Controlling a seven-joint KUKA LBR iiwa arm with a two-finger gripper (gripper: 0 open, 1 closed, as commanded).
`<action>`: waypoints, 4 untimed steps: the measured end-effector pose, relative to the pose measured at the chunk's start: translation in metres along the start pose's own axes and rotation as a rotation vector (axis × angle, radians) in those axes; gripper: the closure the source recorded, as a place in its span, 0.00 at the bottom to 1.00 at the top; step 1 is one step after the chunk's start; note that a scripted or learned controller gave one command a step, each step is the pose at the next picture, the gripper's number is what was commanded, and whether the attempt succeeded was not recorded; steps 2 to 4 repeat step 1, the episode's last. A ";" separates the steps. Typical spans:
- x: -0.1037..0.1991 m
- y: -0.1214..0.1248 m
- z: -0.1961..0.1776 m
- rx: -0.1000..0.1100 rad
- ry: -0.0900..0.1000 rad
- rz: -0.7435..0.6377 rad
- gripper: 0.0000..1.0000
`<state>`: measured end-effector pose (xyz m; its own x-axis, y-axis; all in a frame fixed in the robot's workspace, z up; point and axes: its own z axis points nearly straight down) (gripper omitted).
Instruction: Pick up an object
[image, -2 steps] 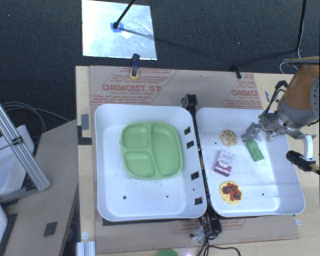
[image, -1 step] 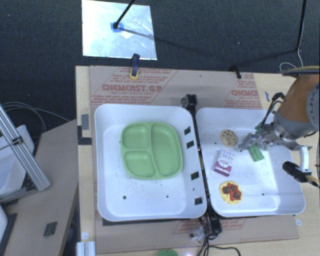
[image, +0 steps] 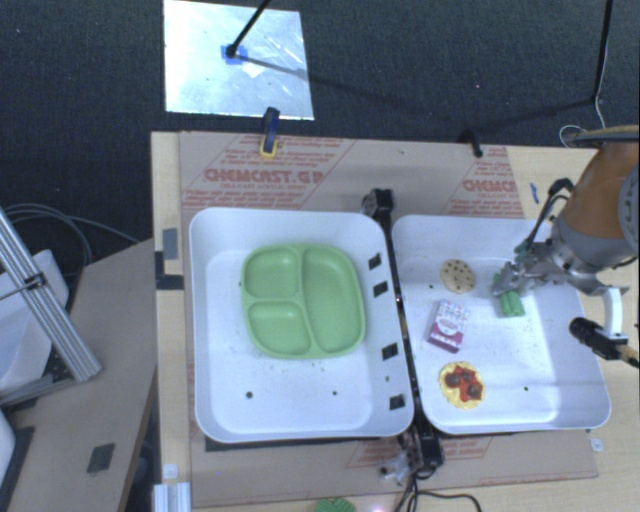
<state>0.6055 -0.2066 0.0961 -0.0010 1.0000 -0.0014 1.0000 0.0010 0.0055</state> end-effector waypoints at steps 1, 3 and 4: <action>0.058 -0.003 -0.078 -0.003 0.001 -0.008 1.00; 0.058 -0.003 -0.078 -0.003 0.001 -0.008 1.00; 0.058 -0.003 -0.078 -0.003 0.001 -0.008 1.00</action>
